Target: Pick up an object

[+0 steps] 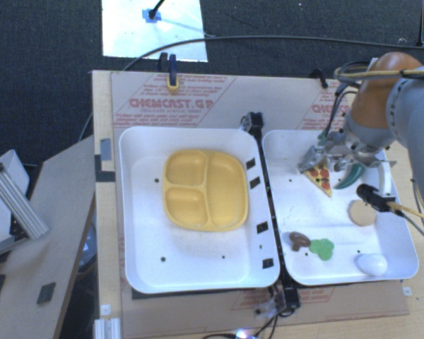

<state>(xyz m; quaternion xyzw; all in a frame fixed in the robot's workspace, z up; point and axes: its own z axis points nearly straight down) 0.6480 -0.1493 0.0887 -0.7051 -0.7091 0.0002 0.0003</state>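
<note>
Right bin (297,210), as I see it: gripper (324,154) low at upper centre, directly over the pizza slice (321,176); I cannot tell its grip state. Round cookie (362,212), green toy (323,248), brown piece (299,240), white egg (372,263). Left bin (138,210): yellow divided plate (203,189).

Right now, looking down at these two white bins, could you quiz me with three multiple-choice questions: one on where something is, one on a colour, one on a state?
1. Where does the divided plate lie?
A. left bin
B. right bin
C. the floor

2. What colour is that plate?
A. blue
B. yellow
C. red

3. How does the plate sit?
A. flat, compartments up
B. upside down
C. on edge

Answers:
1 A: it lies in the left bin, across the divider from the pizza slice.
2 B: it is yellow all over.
3 A: its three compartments face the camera.
</note>
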